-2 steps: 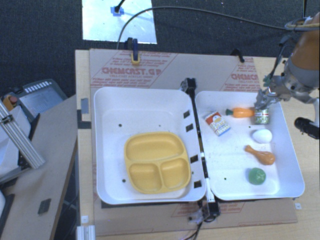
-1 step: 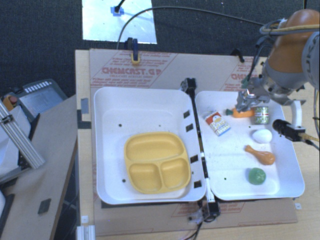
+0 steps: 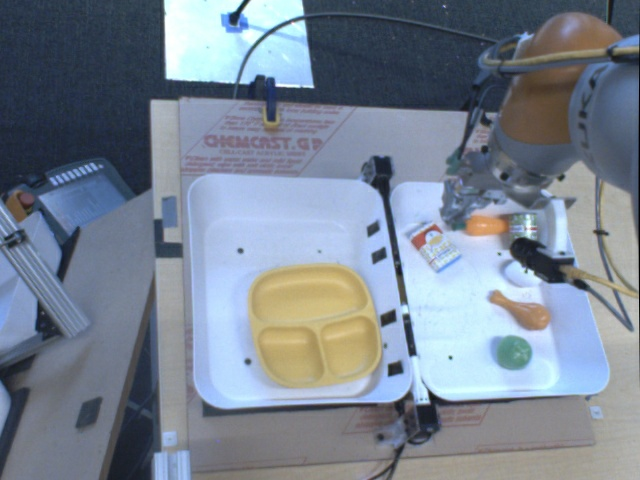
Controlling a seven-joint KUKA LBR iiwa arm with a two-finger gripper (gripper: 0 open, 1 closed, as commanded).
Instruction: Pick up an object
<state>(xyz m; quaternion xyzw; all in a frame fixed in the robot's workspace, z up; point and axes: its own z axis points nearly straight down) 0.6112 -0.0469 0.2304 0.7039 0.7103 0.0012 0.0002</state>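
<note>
Gripper [image 3: 458, 206] low in the right bin [image 3: 570, 368]; cannot tell its state. Orange carrot [image 3: 486, 226] just right of it, small carton [image 3: 434, 246] just below-left. Drumstick [image 3: 522, 309] and green ball [image 3: 513, 352] farther below.

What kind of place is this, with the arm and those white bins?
Probably a robotics lab test bench: a robot arm over two white bins, toy food like a drumstick, and loose cables.
</note>
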